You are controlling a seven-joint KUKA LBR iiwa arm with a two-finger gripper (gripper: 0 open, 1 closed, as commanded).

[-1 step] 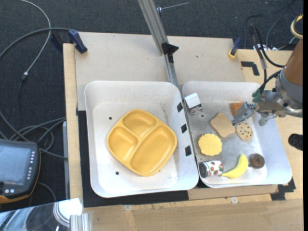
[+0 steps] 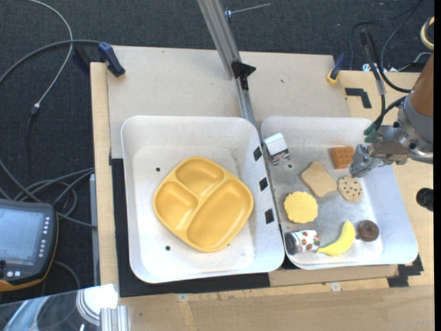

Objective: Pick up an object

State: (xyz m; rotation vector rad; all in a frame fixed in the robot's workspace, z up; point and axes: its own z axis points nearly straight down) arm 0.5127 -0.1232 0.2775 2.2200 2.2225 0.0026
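While tool (image 2: 360, 165) hovers over right bin (image 2: 403, 212), perhaps above cookie (image 2: 350, 189)

Gripper (image 2: 360, 165) low, arm (image 2: 420, 116) at right

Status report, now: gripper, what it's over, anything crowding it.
Gripper low in right bin, nothing seen between fingers. Cookie just below it, waffle and toast close alongside. Yellow plate alone in left bin.

Robot lab: plywood bench (image 2: 172, 81), floor cables (image 2: 41, 33), teach pendant (image 2: 24, 243).
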